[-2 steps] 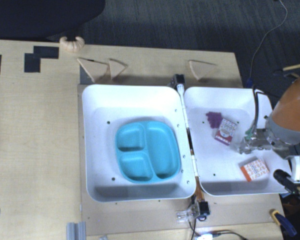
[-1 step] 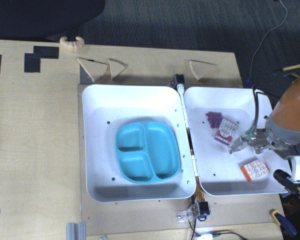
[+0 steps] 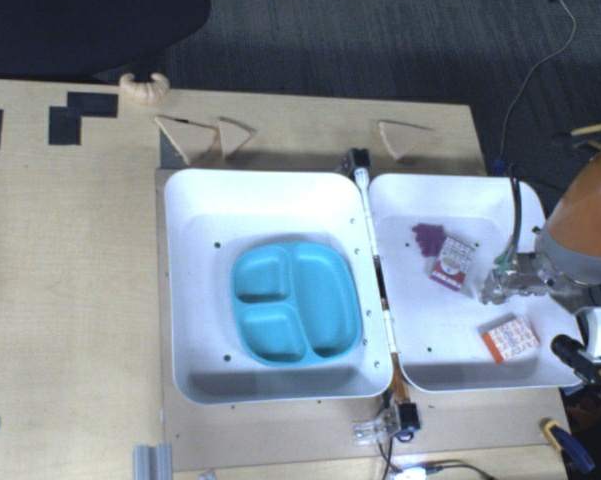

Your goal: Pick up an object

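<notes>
Arm (image 3: 590, 233) cut off at right edge

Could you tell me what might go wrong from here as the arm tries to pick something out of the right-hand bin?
1. The gripper sits between the red and white packet and the orange box, over neither, so closing here would likely catch nothing.
2. The packet lies touching the purple object; a grasp there might drag or catch both.
3. The orange box lies near the right bin front wall, so a descent there could nudge it against the wall.
</notes>
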`<control>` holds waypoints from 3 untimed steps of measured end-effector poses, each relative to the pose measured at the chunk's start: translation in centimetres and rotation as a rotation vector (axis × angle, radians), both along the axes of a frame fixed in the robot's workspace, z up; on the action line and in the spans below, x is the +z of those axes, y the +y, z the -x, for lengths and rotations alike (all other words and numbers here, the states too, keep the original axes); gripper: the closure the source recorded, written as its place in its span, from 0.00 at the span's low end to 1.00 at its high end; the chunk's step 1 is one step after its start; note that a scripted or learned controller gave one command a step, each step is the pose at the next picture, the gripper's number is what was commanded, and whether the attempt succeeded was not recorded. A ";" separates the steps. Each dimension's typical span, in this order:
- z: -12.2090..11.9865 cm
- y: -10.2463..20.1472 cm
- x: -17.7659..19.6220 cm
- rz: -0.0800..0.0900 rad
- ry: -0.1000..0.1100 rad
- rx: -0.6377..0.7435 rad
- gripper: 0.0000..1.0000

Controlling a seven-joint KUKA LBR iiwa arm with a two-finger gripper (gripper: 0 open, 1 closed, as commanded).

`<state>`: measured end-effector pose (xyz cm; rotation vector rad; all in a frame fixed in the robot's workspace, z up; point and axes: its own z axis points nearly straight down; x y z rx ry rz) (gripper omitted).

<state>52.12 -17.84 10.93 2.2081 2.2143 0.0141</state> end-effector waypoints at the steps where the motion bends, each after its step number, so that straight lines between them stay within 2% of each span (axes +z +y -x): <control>1: -8.1 -2.7 2.6 -0.002 0.011 0.003 1.00; 2: -14.9 -1.2 6.6 -0.002 0.010 0.004 1.00; 3: -14.9 -1.2 6.5 -0.002 0.012 0.004 0.00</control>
